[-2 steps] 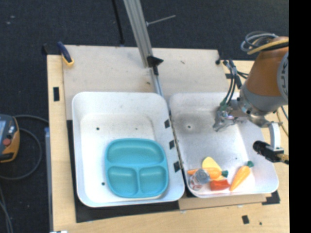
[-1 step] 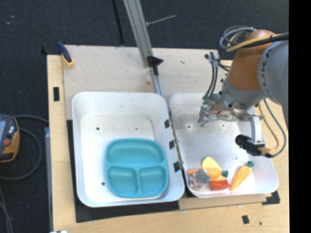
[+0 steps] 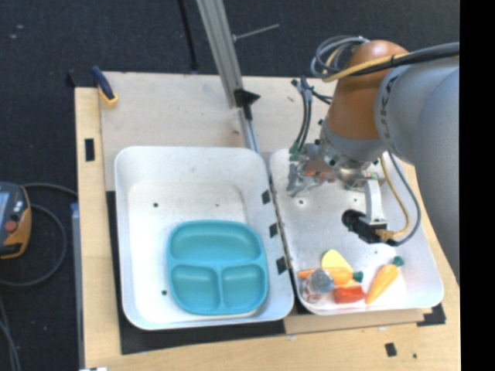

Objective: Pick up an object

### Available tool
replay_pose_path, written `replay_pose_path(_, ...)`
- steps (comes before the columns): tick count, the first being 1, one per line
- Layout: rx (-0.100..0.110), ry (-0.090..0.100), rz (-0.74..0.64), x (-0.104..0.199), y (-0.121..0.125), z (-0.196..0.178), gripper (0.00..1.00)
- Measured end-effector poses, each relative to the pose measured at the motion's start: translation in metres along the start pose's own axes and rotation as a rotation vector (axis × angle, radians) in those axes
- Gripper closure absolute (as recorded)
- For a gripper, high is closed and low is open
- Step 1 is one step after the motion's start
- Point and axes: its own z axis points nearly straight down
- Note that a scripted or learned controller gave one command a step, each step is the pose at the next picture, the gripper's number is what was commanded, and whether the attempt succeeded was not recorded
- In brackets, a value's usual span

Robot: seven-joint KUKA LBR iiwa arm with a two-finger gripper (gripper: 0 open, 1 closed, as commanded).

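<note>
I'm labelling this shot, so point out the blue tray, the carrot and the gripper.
blue tray [image 3: 218, 243]: camera view, rim between its compartments.
carrot [image 3: 381, 281]: camera view, middle of its orange body.
gripper [image 3: 298, 182]: camera view, between its fingertips.

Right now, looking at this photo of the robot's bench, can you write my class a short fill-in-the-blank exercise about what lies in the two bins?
1. The divided tray in the left bin is coloured ____.
2. That tray has ____ compartments.
3. The toy carrot lies in the ____ bin, near its front edge.
4. The pincer hangs over the ____ bin, near its back left corner, away from the toys.

Missing words: blue; three; right; right
</note>
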Motion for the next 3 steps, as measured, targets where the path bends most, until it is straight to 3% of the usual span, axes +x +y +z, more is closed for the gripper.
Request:
replay_pose_path(1, 0.0, 0.0, 0.0, 0.05, 0.006, -0.01, 1.0)
replay_pose_path(2, 0.0, 0.0, 0.002, 0.097, 0.027, -0.01, 1.0)
replay_pose_path(3, 0.002, -0.002, 0.005, 0.094, 0.026, -0.01, 0.0)
